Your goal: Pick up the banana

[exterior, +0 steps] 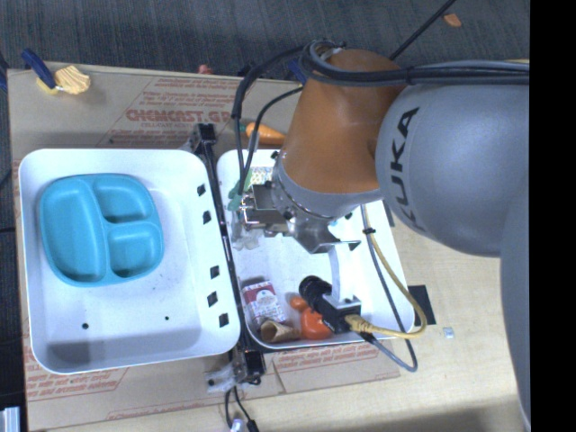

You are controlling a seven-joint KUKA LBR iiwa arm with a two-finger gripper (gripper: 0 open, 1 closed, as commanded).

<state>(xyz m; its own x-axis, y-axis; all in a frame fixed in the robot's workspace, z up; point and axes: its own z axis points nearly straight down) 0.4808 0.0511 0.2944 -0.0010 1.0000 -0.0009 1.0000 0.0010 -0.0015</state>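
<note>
Two white bins sit side by side; the left bin point(54, 349) holds a blue divided tray point(99, 226), the right bin point(396, 318) a red packet point(261, 300) and orange bits. No banana that I can make out, so nothing looks picked yet. The arm point(360, 133) hangs low over the right bin, hiding much of it; its grip I can't tell.

One fixed overhead camera, slanted down on both bins point(54, 349) (arm point(450, 151) entering from the right).

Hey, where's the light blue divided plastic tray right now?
In the camera view, the light blue divided plastic tray lies in the upper-left part of the left white bin, across the divider from the bin under the grey arm.
</note>
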